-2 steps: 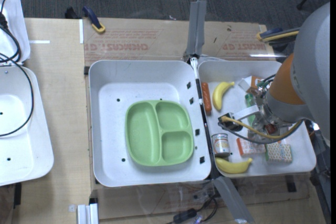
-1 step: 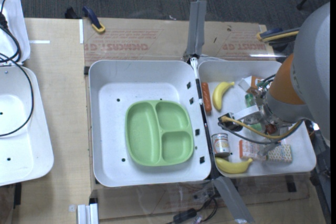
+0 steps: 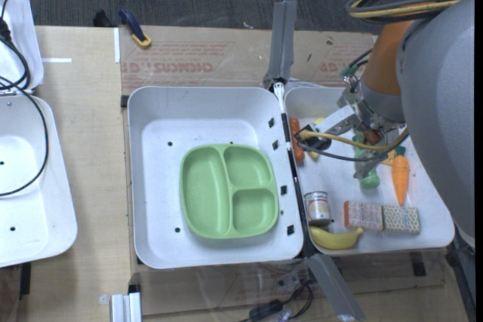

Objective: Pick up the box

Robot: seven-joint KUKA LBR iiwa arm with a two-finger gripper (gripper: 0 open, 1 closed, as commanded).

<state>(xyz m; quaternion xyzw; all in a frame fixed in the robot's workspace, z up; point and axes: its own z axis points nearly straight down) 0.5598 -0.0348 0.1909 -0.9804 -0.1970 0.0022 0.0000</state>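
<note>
Brown surface (image 3: 83,87) carries two white bins. Green plate (image 3: 229,191) sits in the left bin (image 3: 143,162). Box (image 3: 381,216) lies in the right bin (image 3: 434,226) beside a banana (image 3: 336,237), near a carrot (image 3: 400,176). Claw's opening can't be judged.

Box (image 3: 381,216) right of can (image 3: 318,206), behind banana (image 3: 336,237).
</note>
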